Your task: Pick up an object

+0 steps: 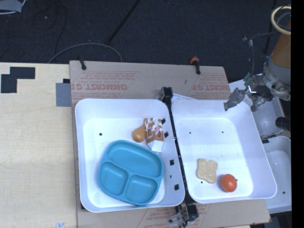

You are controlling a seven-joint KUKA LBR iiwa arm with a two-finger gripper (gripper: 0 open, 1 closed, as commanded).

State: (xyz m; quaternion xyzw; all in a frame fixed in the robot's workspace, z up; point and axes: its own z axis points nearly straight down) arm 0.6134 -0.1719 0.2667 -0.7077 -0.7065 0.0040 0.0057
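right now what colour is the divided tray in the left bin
Blue, seen in the camera view: divided tray.

The light was even and fairly bright from above, so both white bins [216, 127] looked clean with only soft, short shadows under the blue tray [130, 172], while the dark floor [142, 23] behind stayed dim and the whole picture was slightly soft.
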